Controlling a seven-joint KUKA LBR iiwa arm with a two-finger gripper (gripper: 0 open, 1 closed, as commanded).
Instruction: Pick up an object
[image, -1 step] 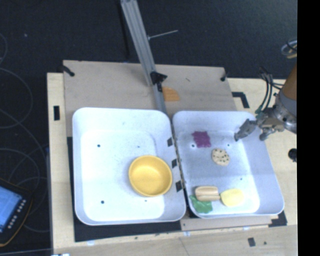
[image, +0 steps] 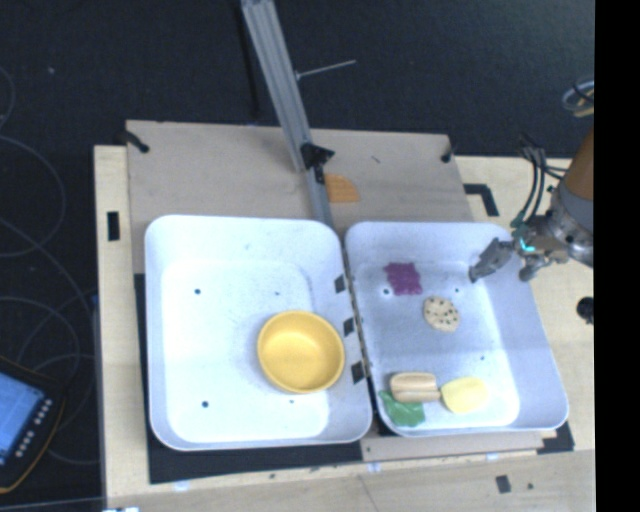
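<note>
Over the right bin: my gripper (image: 508, 262) hangs by the far right corner, fingers spread and holding nothing.
Right bin (image: 520, 330): shallow, smooth white plastic with rounded corners.
Cookie (image: 441, 313): round, flat, speckled tan; left of my fingers and a little nearer.
Purple piece (image: 403, 277): flat, squarish, matte; further left of me.
Near edge: a tan bread-like roll (image: 413, 386), a rounded yellow lump (image: 465, 394), a green leaf shape (image: 402, 410).
Left bin (image: 200, 260): a glossy round yellow bowl (image: 300, 351).
</note>
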